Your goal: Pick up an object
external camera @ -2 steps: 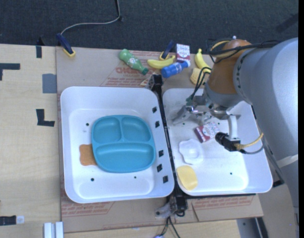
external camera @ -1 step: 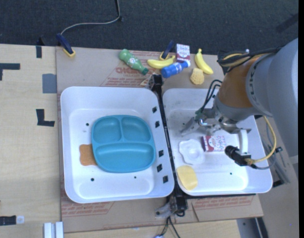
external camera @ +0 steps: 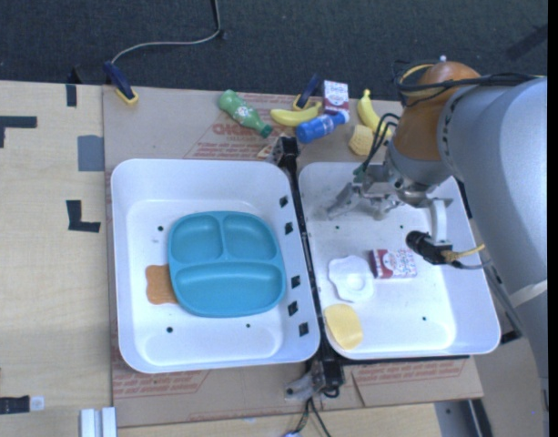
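Hand (external camera: 368, 199) at the upper part of the right bin (external camera: 461, 330), fingers spread apart, grasping nothing. Red-and-white carton (external camera: 392, 263) lies below it, apart.

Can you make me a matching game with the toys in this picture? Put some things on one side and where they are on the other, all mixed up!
Things:
1. blue plate
2. fried egg
3. green bottle
4. orange toast

Places:
A. on the cardboard behind the bins
B. in the middle of the left bin
C. in the right bin, beside a small red and white carton
D. in the left bin, poking out from under the plate's left edge

Pairs: 1-B, 2-C, 3-A, 4-D
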Available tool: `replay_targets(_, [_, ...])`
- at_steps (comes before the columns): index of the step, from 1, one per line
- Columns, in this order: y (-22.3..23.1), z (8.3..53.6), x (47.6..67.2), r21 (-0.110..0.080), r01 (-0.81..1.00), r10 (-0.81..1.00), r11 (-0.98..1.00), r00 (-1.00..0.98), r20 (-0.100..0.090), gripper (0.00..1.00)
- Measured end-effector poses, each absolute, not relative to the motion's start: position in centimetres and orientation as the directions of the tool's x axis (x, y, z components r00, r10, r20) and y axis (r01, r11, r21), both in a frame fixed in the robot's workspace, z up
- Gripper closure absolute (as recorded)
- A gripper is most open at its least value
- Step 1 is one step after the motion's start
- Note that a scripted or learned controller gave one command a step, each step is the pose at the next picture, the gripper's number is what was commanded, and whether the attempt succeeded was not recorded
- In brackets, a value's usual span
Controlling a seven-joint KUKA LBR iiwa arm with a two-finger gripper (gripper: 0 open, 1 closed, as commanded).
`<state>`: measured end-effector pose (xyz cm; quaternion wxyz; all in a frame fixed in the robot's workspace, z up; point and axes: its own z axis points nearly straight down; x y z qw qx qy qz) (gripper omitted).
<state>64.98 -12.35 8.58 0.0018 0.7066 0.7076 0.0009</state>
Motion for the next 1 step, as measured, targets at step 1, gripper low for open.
replay_targets(1, [-11.2, 8.61, 59.84, 0.002, 1.0, 1.0, 0.0, 0.0, -0.002, 0.0])
